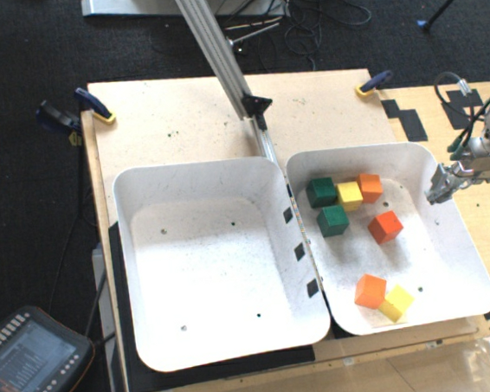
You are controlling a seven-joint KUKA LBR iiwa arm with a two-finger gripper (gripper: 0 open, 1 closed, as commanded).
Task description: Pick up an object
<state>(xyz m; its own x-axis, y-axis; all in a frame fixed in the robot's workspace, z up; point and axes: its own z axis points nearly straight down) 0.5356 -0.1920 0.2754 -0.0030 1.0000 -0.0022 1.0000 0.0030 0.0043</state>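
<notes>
Claw [442,186] at right bin's [458,238] right rim, opening not discernible, nothing visibly held; within that bin: two green blocks [321,192], yellow block [350,193], orange block [370,187], red block [386,226], plus orange [370,291] and yellow [396,303] pair nearer front.

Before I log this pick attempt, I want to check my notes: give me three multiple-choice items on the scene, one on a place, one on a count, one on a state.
1. Which bin holds the blocks?
A. Left bin
B. Right bin
C. Both

2. How many green blocks are there?
A. One
B. Two
C. Three

3. Where is the gripper?
A. At the right bin's right rim, apart from the blocks
B. Touching the red block
C. Over the left bin

Answers:
1. B: every block lies in the right bin.
2. B: one green block sits just above another green block.
3. A: the gripper sits at the rim, with bare floor between it and the red block.
</notes>
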